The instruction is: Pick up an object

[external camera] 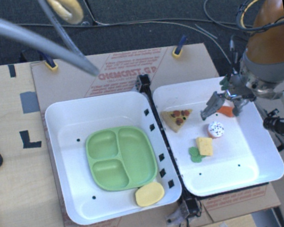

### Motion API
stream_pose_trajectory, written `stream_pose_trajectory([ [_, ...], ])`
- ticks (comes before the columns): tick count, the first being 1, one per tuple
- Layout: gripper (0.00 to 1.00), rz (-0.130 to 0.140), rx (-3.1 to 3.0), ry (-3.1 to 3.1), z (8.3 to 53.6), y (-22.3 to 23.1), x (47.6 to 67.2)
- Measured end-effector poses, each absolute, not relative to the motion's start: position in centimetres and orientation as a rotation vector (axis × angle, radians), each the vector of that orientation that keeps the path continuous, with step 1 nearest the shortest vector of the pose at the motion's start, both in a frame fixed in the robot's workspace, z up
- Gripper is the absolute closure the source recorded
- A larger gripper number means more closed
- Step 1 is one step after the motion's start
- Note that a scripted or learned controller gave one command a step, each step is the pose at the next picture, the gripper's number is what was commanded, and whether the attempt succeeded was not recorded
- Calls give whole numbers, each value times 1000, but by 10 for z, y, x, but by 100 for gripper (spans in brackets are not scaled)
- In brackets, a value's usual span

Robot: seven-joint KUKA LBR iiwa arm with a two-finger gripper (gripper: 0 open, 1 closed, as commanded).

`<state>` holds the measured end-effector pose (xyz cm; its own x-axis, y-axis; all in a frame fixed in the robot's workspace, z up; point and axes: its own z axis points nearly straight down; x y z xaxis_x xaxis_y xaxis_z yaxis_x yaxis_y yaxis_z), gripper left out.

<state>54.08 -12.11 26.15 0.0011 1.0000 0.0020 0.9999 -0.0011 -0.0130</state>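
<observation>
With the gripper seen with its fingers spread apart and nothing between them above the right bin, near the orange piece and the white ball, a grasp could be missed if the ball is nudged and rolls.

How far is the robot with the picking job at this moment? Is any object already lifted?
Done: the arm has reached into the right bin. In hand: the gripper sits low beside an orange piece, but nothing is visibly between its fingers. The pizza slice, white dotted ball, yellow block and green piece lie on the bin floor. Left: grasp one object and lift it.
</observation>
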Motion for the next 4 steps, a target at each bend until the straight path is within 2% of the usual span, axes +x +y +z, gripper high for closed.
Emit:
stream_pose_trajectory([
  [1,0,1,-2218,-2223,268,-121,543],
  [2,0,6,-2219,-2220,224,-123,546],
  [4,0,8,-2218,-2219,135,-129,540],
])
